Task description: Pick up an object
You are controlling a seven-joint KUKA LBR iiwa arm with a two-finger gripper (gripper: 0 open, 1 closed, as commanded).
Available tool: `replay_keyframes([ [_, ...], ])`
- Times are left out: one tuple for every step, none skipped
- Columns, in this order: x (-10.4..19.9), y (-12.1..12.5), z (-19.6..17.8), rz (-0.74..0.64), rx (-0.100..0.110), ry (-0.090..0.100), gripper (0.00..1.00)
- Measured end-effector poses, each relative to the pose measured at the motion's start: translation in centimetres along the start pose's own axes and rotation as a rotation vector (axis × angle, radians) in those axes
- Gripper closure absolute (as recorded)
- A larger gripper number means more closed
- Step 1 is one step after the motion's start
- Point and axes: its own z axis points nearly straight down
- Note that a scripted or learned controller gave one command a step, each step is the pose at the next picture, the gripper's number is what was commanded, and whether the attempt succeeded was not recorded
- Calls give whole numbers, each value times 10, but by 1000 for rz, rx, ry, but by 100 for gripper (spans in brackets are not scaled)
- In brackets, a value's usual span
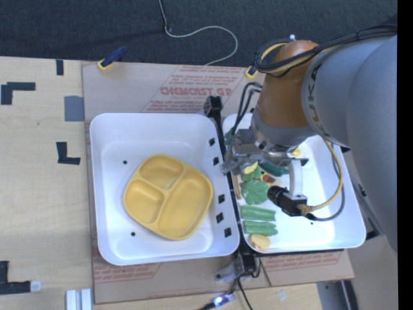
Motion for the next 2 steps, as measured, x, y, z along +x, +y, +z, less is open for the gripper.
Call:
replay_keyframes([
  [6,3,-4,1,-1,1,100],
  [2,-10,-19,2,-2,1,100],
])
